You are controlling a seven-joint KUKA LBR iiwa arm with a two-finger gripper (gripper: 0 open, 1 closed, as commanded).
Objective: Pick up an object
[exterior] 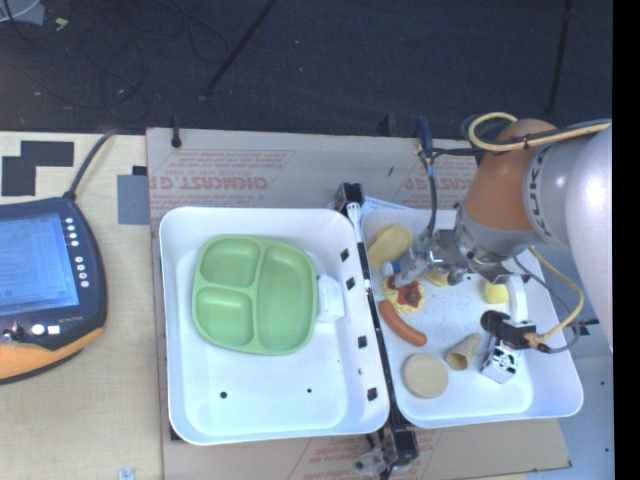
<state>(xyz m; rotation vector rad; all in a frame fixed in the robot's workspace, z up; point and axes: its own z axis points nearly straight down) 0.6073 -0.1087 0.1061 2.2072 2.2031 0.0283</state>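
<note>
Around the end effector (432, 258), grip state unclear: yellow wedge (390, 242), hot dog (402, 322), cookie (426, 376)

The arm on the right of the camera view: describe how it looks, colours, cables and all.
The arm is thick, rounded and glossy silver-grey, with a broad orange band above the wrist. A yellow cable loops over the top of that band, and another yellow cable runs down its far side. The gripper below is a small metallic assembly with dark cabling leading in.
</note>
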